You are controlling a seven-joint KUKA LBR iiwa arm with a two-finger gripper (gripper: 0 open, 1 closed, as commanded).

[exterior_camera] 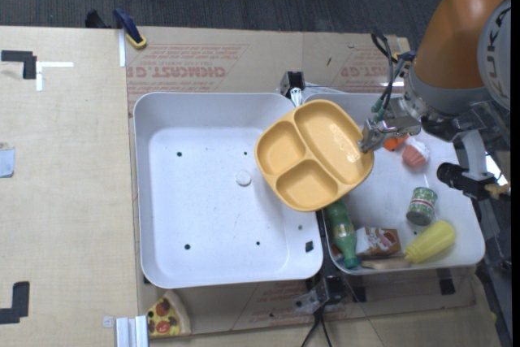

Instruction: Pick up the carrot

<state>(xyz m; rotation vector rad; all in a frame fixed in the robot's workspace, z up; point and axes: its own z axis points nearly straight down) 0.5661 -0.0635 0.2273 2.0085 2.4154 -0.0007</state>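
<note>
Gripper (380, 131) is hanging low over the right bin (465, 254), just beside the rim of the yellow divided plate (313, 154).

I am seeing the arm (455, 36) reaching in from the right, its metal fingers close together at the plate's right edge; I cannot tell whether they are pinching anything. The carrot (395, 144) is showing as a small orange piece right next to the fingertips, partly hidden by them, in the upper part of the right bin. The plate is lying tilted across the divide between both bins. I am also looking at a small can (421, 206), a yellow corn cob (431, 241) and a green bottle (340, 231) lying nearer the right bin's front edge.
</note>
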